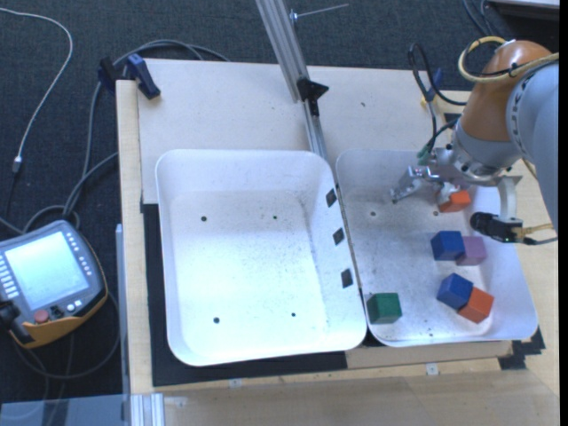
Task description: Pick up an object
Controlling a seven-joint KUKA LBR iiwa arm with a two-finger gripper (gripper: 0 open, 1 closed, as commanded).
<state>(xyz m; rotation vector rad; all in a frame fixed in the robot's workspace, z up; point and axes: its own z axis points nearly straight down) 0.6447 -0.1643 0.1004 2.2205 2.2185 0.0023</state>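
Six small blocks lie in the right bin [373, 171]. Above its far end the gripper [410, 185] hangs with fingers spread, nothing between them. An orange block [456, 201] sits just beside it. Likely approach stage; next comes lowering over a block and closing.
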